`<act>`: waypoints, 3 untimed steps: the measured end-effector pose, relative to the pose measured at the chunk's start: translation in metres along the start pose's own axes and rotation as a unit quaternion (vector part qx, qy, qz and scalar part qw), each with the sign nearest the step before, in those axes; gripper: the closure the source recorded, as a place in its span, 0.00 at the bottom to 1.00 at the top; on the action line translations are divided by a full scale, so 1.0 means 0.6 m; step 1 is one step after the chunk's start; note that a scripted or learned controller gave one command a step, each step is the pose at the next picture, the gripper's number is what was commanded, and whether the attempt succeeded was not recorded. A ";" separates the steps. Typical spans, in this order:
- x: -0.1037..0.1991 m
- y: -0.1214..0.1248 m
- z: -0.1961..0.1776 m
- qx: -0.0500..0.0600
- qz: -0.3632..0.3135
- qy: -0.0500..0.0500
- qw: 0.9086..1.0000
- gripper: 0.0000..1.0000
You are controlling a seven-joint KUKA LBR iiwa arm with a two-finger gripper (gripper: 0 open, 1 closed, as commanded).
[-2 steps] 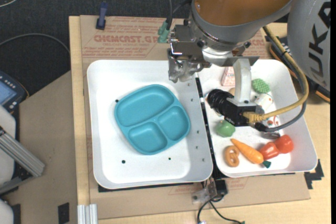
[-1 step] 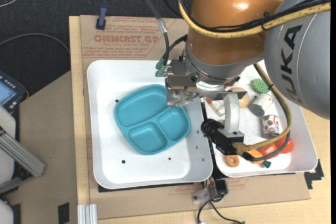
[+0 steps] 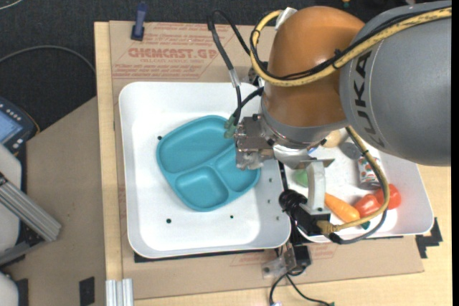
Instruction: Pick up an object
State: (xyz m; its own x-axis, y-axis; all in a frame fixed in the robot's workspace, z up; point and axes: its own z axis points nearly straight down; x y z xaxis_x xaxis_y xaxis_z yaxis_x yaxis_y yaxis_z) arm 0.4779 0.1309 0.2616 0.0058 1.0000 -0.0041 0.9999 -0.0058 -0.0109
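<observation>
A teal divided plate (image 3: 201,165) lies in the left white bin (image 3: 143,147), tilted toward the bin's right side. My gripper (image 3: 247,153) hangs over the plate's right rim, close to the wall between the two bins. The orange wrist band and grey arm cover the gripper from above. In the right bin (image 3: 412,215) I see an orange carrot-like piece (image 3: 341,208), a red piece (image 3: 371,202) and a green piece (image 3: 316,178) beside the arm's underside.
A small printed packet (image 3: 367,170) lies at the arm's edge in the right bin. A blue clip (image 3: 138,21) sits on the cardboard sheet (image 3: 172,46) behind the bins. The arm hides most of the right bin.
</observation>
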 end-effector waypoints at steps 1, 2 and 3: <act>0.033 0.002 -0.095 -0.008 -0.004 0.003 1.000 1.00; 0.064 0.101 0.012 -0.005 -0.003 0.001 1.000 1.00; 0.013 0.045 -0.139 -0.009 -0.001 0.003 1.000 1.00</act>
State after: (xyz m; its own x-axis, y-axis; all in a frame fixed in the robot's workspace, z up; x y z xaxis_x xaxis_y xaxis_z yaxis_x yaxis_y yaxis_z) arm 0.5058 0.1390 0.3448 0.0028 1.0000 0.0024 1.0000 -0.0028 0.0079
